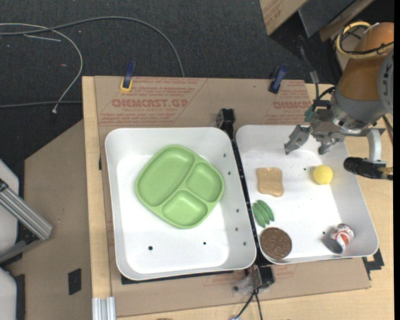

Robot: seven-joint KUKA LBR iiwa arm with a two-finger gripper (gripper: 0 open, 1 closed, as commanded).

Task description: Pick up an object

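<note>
Hand point(310, 139) spread, empty, above right bin's point(359, 215) far end. Toast slice point(270, 182) lies near-left, yellow ball point(322, 175) near-right. Risk: descending between them, closing on nothing.

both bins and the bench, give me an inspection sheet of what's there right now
surface: cardboard-covered bench bearing a left bin and a right bin, side by side.
job's things: in the right bin, tan bread slice, yellow ball, green pea pod, brown round disc, small red and white can lying on its side.
clutter: green divided plate in the left bin.
grippers: tool open, above the right bin's far edge, holding nothing.
cables: thin grey cables on the dark floor beyond the bench; wires at the near edge.
surroundings: two blue clamps on the far edge; cardboard box top right.
</note>
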